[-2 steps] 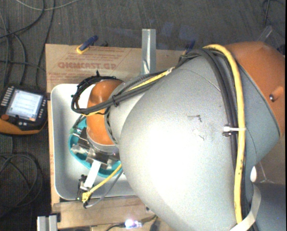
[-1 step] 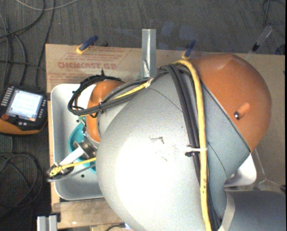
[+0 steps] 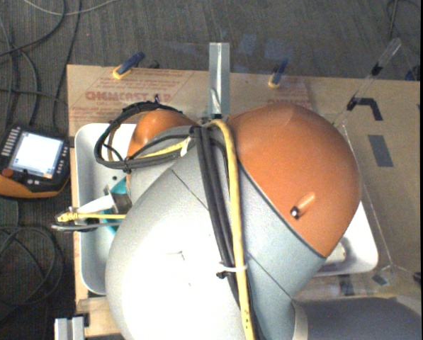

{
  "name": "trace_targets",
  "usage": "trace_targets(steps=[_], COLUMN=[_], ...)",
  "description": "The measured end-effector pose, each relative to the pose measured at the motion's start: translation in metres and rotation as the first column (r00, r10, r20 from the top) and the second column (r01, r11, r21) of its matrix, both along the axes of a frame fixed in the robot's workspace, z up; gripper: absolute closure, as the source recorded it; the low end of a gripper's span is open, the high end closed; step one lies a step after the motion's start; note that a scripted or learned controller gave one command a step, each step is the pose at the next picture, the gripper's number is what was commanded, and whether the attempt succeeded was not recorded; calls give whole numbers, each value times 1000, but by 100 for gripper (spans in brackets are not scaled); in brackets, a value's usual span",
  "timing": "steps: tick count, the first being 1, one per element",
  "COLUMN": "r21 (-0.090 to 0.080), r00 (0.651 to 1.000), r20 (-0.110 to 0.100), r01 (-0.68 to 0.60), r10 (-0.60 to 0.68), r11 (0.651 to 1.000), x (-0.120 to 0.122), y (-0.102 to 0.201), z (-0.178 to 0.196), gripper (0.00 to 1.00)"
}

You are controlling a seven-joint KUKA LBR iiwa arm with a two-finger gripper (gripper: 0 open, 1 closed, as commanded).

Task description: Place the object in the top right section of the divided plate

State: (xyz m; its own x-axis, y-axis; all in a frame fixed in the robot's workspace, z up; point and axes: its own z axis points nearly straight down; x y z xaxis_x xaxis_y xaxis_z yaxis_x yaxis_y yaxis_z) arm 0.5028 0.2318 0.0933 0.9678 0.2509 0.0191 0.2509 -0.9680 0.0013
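Arm (image 3: 268,211) is huge in frame, a grey body with an orange dome, reaching from the right across both bins toward the left bin (image 3: 83,144). The orange wrist band (image 3: 154,127) sits over the left bin's upper part. Gripper (image 3: 117,198) is low inside the left bin, mostly tucked under the arm, so can't tell if it's open or closed or whether it grips anything. The arm covers nearly all of both bin floors, so can't tell where the object or plate lies. The left bin shows as a white rim and wall along the left side. The right bin (image 3: 363,250) shows as a white corner at lower right, past the dome. Both bins sit on a brown board (image 3: 126,91) with red print. Two blue-and-yellow clamps are on its far edge, one at left (image 3: 128,64) and one at right (image 3: 277,74), with a metal post (image 3: 219,76) between them. A pendant (image 3: 30,163), orange and black with a lit screen, lies on the carpet left of the board, well apart from the bins. Loose cables (image 3: 27,55) trail on the carpet at upper left.
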Motion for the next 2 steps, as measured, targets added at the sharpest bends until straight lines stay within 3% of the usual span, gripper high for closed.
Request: trace_targets(steps=[1, 2], r21=[-7, -7], r00=[999, 999], r20=[-23, -23], r01=[32, 36], r10=[-32, -36], r11=[999, 999], x=[4, 4], y=[0, 0], z=[104, 104], gripper=[0, 0])
